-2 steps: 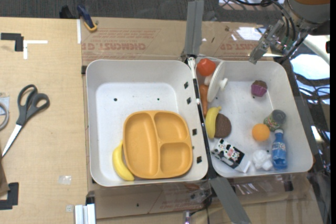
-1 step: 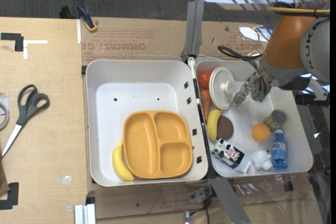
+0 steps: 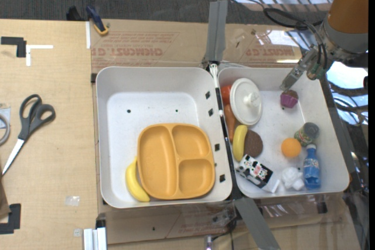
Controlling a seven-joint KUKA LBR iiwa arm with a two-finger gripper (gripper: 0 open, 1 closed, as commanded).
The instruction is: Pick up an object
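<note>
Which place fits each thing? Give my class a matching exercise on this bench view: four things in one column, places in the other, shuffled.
Things:
1. scissors
2. divided yellow tray
3. blue bottle
4. purple cup

Places:
A. left bin
B. right bin, near corner
C. bench, left of the bins
D. right bin, just below the gripper

Pairs: 1-C, 2-A, 3-B, 4-D
</note>
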